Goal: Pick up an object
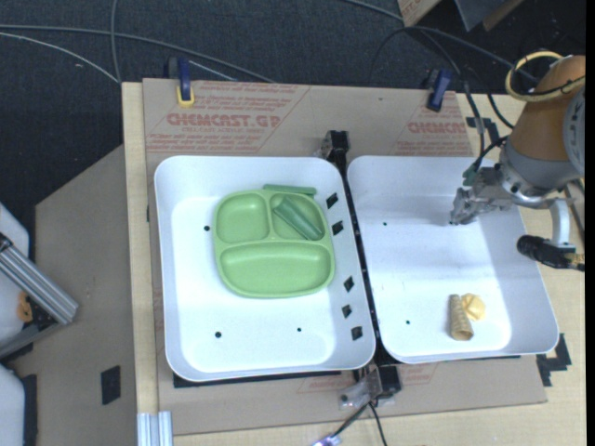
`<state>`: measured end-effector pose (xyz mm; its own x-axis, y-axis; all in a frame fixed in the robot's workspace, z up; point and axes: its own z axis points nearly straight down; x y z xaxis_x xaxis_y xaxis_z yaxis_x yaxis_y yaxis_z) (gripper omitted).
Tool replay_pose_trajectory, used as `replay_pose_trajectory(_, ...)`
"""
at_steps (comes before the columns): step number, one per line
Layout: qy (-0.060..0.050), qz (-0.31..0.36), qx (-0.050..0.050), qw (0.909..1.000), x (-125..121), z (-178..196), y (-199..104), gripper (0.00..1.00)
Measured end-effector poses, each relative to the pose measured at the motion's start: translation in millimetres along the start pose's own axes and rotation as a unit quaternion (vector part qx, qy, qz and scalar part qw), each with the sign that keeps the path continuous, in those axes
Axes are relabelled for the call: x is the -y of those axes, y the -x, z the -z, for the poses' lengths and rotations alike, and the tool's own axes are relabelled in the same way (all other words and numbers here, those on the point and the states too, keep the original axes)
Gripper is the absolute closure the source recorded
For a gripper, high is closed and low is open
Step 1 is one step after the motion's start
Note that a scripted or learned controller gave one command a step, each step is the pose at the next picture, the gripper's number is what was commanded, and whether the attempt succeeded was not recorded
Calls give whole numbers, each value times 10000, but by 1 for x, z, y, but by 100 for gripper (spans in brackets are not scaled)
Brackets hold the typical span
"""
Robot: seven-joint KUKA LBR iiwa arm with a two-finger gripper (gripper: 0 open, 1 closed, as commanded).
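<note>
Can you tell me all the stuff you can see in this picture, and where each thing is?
white bins: 2, white, side by side on the bench, left bin, right bin
divided plate: 1, light green, in the left bin
green piece: 1, darker green, lying in the plate's upper right compartment
small object: 1, tan and yellow, near the lower right corner of the right bin; too small to say what it is
board: 1, brown with red print, under both bins
clamps: 2, blue, at the board's far edge, one left, one right
cables: several, grey, on the dark floor behind
arm: 1, grey with orange band, reaching in from the right
gripper: 1, grey, over the upper part of the right bin
</note>
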<state>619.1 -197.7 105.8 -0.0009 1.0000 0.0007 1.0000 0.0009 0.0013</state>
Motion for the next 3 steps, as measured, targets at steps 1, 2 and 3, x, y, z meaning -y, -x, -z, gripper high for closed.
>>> replay_pose_trajectory(1, 22, 3, 10, 10000, 0, 48, -8, 100)
replay_pose_trajectory(2, 32, 2, 15, 10000, -11, 99, -5, 100)
replay_pose_trajectory(3, 15, 1, 9, 10000, -12, 121, -5, 100)
